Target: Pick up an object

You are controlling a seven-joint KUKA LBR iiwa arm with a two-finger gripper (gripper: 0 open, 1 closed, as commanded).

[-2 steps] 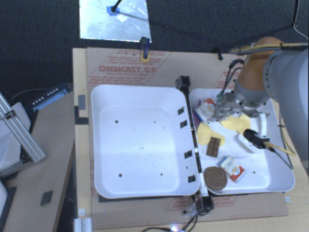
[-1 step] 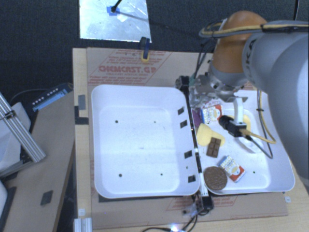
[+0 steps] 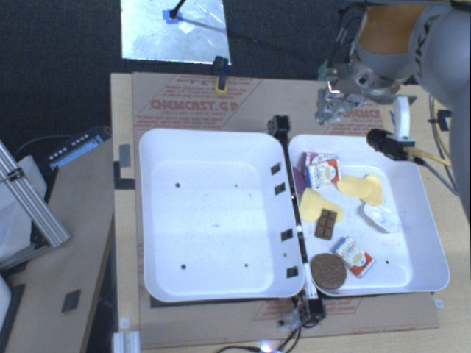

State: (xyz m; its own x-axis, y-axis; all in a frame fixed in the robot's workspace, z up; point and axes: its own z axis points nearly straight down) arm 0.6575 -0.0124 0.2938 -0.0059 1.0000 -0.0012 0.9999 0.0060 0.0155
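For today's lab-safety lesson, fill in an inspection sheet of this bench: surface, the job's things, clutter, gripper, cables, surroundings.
Surface: cardboard sheet under two white bins; left bin, right bin.
Job's things: all in the right bin: two red-and-white packets, yellow pieces, brown bar, round brown biscuit, white piece.
Clutter: nothing seen.
Gripper: gripper above the cardboard beyond the right bin, nothing seen in it; fingers too blurred to judge.
Cables: yellowish cable over the right bin's far right rim.
Surroundings: shiny sheet on dark floor; metal rail at left.
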